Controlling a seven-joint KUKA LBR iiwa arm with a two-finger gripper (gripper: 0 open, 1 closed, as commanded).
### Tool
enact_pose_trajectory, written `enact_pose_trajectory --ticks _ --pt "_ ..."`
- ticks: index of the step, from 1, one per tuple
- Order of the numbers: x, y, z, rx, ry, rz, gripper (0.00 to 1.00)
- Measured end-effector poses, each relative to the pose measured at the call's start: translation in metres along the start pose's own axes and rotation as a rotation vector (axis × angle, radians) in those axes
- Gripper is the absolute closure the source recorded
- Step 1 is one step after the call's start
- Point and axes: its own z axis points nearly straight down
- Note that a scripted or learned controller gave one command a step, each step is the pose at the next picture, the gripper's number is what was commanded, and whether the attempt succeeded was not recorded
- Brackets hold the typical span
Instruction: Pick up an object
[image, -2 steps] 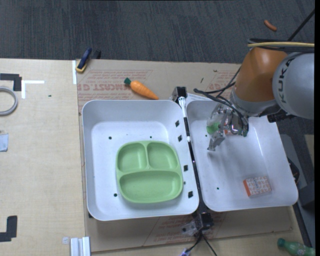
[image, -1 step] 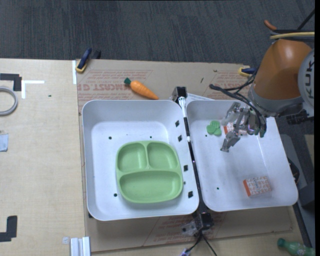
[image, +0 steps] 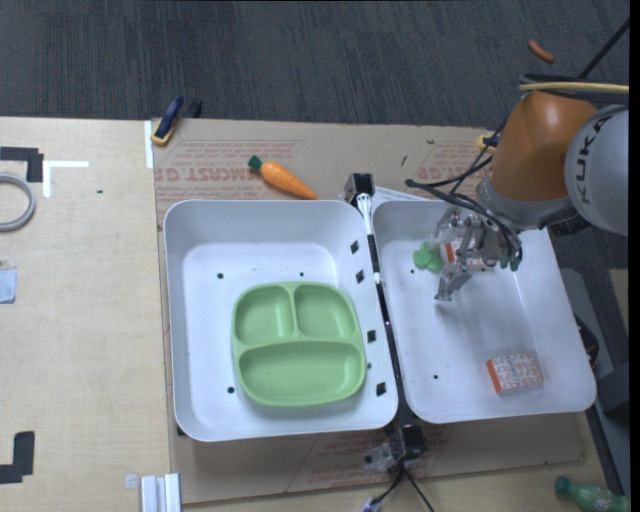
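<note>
The hand (image: 452, 285) hangs over the right bin (image: 560, 390), beside a small green object (image: 426, 257); whether it grips anything cannot be told. An orange packet (image: 515, 372) lies near the bin's front corner.

Grey KUKA arm (image: 600, 170) with an orange band (image: 535, 140), black cables (image: 450, 185), black lettering.

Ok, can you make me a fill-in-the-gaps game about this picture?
The green divided plate lies in the ____ bin.
The toy carrot lies ____ the bins, on the cardboard.
The pincer hangs over the ____ bin.
The small orange packet lies in the ____ bin.

Missing words: left; outside; right; right
</note>
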Motion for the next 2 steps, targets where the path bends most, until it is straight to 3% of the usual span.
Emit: enact_pose_trajectory --ticks 1,2 --pt "-0.009 -0.021 0.0 0.0 -0.001 -0.035 0.0" --pt "-0.005 0.003 0.0 -0.001 0.001 -0.196 0.0"
